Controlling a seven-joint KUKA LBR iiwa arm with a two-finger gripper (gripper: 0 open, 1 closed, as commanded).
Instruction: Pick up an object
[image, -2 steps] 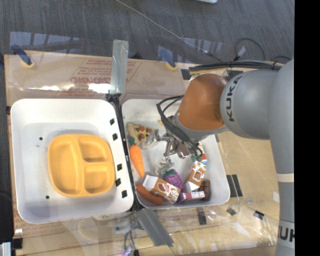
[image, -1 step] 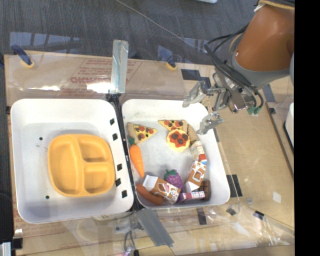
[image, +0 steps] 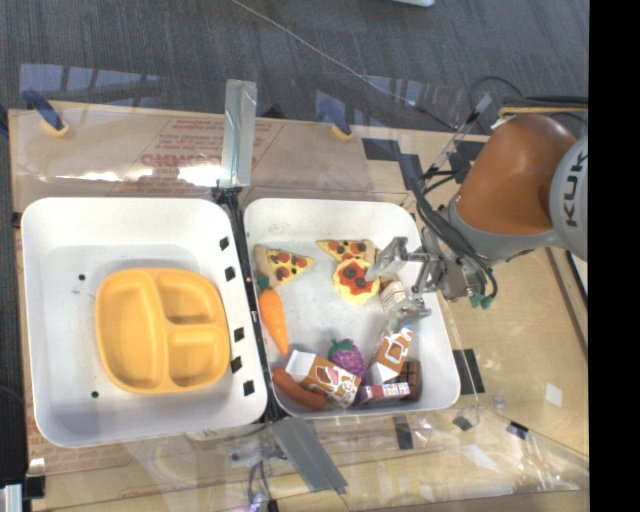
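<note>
The right bin holds toy food: two pizza slices, a small round pizza, a carrot, purple grapes, a sausage, two brown-and-white cartons and a dark bar. My gripper hangs low over the bin's right side, just right of the round pizza. It is open, one finger toward the back and the other toward the front. A small pale item lies under the gap; whether the fingers touch it I cannot tell.
The left bin holds a yellow divided tray. A metal strip stands at the back between the bins. Cables trail from the wrist over the right bin's far right corner.
</note>
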